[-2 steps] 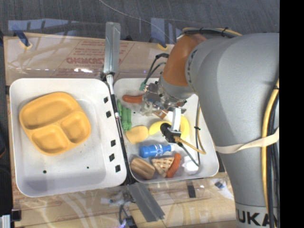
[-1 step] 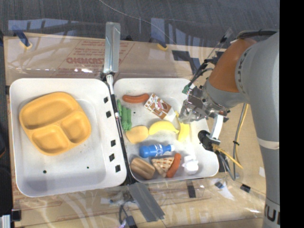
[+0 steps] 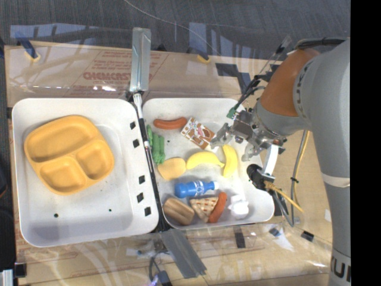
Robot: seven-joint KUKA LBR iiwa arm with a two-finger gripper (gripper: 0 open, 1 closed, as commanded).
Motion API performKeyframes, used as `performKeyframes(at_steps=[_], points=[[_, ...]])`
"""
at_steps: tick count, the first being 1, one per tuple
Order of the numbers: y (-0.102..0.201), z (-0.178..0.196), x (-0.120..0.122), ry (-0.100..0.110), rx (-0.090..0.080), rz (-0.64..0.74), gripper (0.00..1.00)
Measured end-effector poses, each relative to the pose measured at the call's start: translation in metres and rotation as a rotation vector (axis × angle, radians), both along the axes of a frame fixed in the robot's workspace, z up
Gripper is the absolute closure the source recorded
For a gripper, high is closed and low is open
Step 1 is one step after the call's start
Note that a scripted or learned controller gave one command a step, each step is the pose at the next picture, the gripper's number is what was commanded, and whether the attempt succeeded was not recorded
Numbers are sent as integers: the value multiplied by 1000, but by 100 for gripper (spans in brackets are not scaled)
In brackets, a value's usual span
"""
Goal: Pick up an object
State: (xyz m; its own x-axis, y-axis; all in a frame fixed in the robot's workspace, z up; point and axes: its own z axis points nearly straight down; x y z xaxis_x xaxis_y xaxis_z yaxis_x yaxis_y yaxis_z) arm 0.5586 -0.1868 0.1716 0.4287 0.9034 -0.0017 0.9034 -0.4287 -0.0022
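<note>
The right bin [image 3: 196, 104] holds several toy foods. A red sausage [image 3: 170, 123] and a patterned snack packet [image 3: 197, 132] lie at the back. A green piece [image 3: 158, 147] rests by the left wall. In the middle are a pale yellow lump [image 3: 172, 168] and two bananas [image 3: 204, 159], [image 3: 230, 161]. At the front lie a blue bottle [image 3: 194, 188], a bread roll [image 3: 178, 210], a waffle wedge [image 3: 204, 207], a red hot dog [image 3: 218, 207] and a white piece [image 3: 239, 207]. My gripper [image 3: 234, 142] hangs over the bin's right side, just above the right banana and beside the packet, with nothing visibly held.
The left bin [image 3: 71, 225] holds a yellow divided tray [image 3: 68, 154]. A metal divider bar [image 3: 140, 58] stands between the bins at the back. Cables [image 3: 284, 195] hang off the arm over the right bin's right rim.
</note>
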Motion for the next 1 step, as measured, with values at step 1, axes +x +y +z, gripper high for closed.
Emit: performKeyframes(at_steps=[1], points=[[-11, -80, -27, 1, 2, -171, 0]])
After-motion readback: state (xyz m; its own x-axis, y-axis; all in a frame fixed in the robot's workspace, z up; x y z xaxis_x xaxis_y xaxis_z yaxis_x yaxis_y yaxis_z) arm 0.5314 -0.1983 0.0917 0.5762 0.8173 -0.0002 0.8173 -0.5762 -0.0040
